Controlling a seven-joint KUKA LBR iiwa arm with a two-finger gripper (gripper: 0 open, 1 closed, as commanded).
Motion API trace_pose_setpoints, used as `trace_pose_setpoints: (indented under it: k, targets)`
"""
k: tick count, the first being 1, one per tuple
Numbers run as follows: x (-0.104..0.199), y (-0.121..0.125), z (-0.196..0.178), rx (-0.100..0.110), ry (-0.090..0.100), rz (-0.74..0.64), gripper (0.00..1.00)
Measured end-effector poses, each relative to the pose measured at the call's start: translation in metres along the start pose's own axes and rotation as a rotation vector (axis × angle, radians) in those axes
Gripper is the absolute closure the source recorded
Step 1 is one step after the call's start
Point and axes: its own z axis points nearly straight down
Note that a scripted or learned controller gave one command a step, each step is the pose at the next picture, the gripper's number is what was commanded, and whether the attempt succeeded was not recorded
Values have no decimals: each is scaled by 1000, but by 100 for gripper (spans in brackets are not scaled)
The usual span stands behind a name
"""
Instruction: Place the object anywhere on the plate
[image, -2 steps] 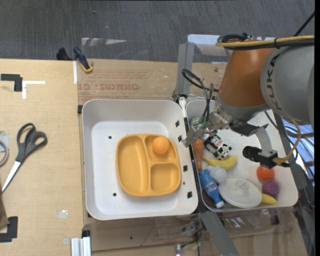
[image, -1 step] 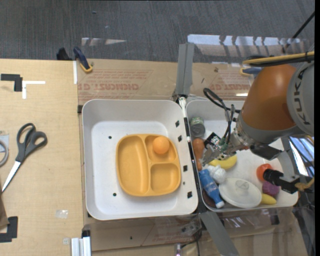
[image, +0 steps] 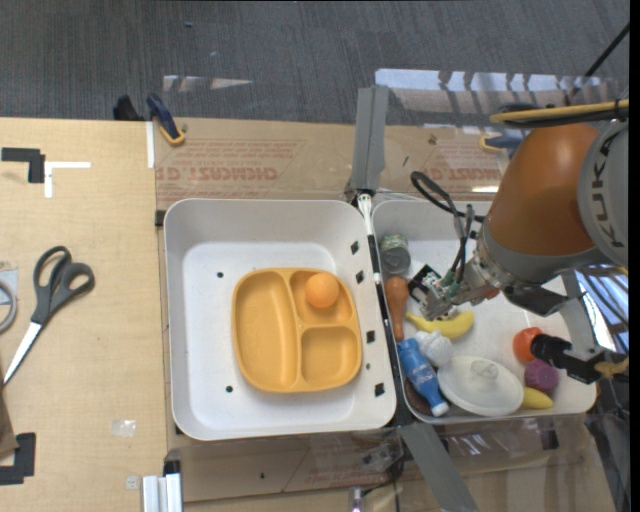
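The left bin (image: 190, 330) offers open floor all round the yellow plate (image: 296, 330); an orange ball (image: 322, 290) fills its far right compartment; the right bin (image: 575, 400) is crowded with a banana (image: 447, 324), bottle (image: 420, 372) and white lid (image: 483, 385); the arm (image: 545, 190) overhangs its far side.

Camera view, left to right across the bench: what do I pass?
scissors → yellow plate → orange ball → carrot → banana → white lid → purple object
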Motion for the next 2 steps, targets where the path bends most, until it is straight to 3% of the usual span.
trace_pose_setpoints:
  k: [1, 2]
  targets:
    - [34, -17, -31, 0, 0, 80, 100]
    - [74, 18, 9, 1, 1, -351, 100]
